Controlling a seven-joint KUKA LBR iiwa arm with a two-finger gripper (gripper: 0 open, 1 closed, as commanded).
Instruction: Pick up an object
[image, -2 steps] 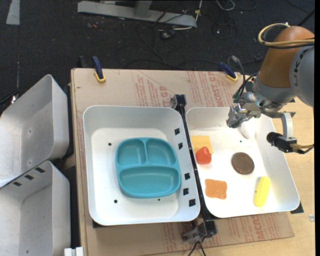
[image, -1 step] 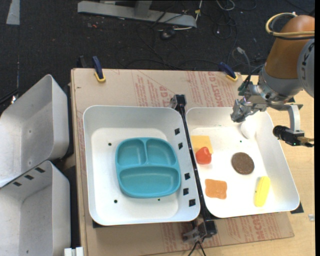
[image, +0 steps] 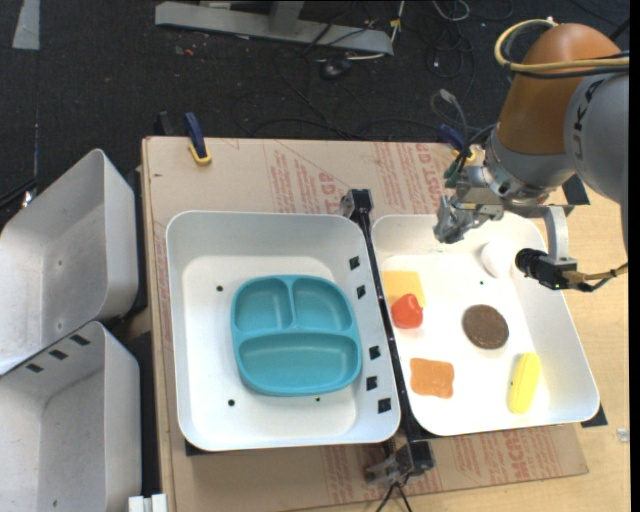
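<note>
Five small objects are spread across the right bin (image: 580, 395), below the claw (image: 452, 228), whose state cannot be told, so a misaligned descent could be wasted between them.

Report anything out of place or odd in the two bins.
Nothing stands out. The blue plate lies flat in the left bin; the small food pieces lie apart in the right bin, none spilled over the rim.
</note>
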